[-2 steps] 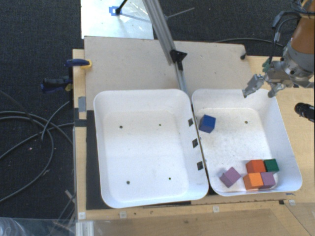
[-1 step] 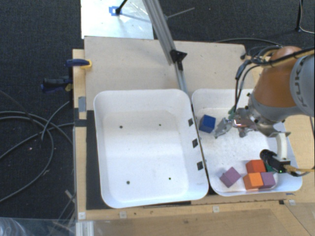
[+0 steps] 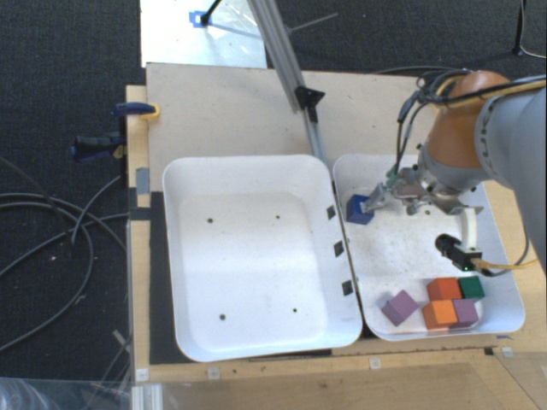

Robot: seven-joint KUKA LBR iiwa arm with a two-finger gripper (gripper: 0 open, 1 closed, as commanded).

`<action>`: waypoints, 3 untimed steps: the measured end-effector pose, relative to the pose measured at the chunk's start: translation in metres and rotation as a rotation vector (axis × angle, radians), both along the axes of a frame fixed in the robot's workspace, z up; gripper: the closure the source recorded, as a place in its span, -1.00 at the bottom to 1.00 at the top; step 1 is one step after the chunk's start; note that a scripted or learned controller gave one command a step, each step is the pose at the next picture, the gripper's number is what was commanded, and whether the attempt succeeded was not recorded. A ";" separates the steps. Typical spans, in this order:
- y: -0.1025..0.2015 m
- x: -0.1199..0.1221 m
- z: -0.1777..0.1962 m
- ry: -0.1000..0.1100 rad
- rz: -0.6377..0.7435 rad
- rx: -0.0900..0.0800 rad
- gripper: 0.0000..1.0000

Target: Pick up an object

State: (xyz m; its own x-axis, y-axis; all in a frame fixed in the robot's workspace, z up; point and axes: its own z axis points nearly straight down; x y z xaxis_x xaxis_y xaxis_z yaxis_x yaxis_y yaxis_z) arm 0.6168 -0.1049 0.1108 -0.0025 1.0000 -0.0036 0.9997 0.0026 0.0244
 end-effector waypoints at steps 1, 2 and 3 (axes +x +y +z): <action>-0.071 -0.064 -0.021 0.028 -0.009 0.001 -1.00; -0.012 -0.004 -0.019 0.017 0.009 0.003 -1.00; 0.016 -0.003 0.007 0.013 -0.011 -0.011 -1.00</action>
